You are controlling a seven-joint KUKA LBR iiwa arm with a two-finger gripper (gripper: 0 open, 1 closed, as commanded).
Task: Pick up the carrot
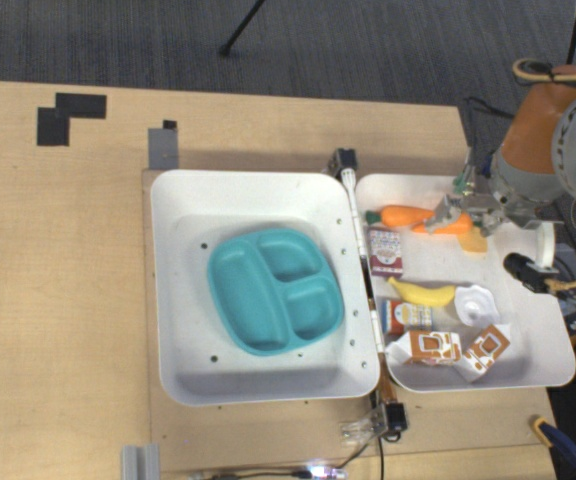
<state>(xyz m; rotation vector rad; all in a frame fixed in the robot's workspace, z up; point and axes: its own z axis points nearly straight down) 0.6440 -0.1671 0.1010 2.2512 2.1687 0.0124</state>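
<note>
Pale wood tabletop [58,298] carries two white bins. A teal divided tray [273,290] sits in the left bin [183,368]. Over in the right bin [548,363], the carrot [408,216] lies near the top edge, the pincer [460,211] down at its right end, and whether it grips I cannot tell. Banana [423,292] and packets lie below.

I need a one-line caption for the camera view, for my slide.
Gripper at the carrot in the right bin; teal tray in the left bin.
</note>
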